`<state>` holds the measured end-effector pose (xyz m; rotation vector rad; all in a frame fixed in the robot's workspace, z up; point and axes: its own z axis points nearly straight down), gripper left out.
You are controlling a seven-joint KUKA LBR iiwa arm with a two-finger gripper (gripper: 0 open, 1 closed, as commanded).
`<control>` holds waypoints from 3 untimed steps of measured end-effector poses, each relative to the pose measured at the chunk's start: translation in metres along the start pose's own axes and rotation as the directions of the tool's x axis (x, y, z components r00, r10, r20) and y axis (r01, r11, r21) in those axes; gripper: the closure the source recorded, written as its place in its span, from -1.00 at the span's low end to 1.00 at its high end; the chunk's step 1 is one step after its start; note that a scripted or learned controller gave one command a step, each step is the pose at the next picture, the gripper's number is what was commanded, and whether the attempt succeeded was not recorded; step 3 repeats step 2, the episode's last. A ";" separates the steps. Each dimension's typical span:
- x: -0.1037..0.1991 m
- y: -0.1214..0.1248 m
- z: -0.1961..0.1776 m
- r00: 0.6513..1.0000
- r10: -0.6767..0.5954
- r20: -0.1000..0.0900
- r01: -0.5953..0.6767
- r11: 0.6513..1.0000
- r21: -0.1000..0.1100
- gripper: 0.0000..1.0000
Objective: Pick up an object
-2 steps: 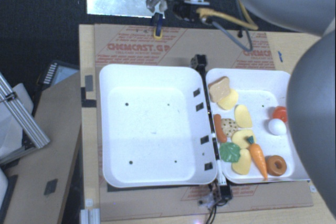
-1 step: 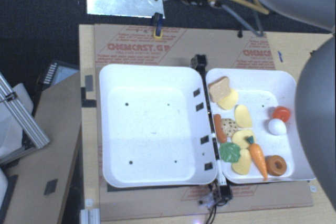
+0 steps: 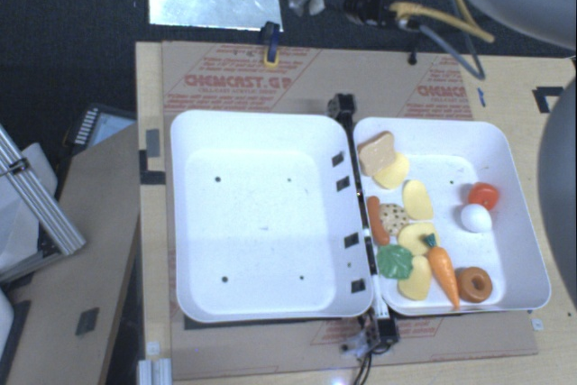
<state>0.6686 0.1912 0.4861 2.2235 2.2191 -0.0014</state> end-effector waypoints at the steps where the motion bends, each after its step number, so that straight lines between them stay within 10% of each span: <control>1: 0.045 -0.044 0.212 1.000 -0.008 0.003 0.008 1.000 0.015 1.00; 2: 0.043 -0.031 0.114 1.000 -0.006 -0.004 0.006 1.000 -0.010 1.00; 3: 0.043 -0.031 0.114 1.000 -0.006 -0.004 0.006 1.000 -0.010 1.00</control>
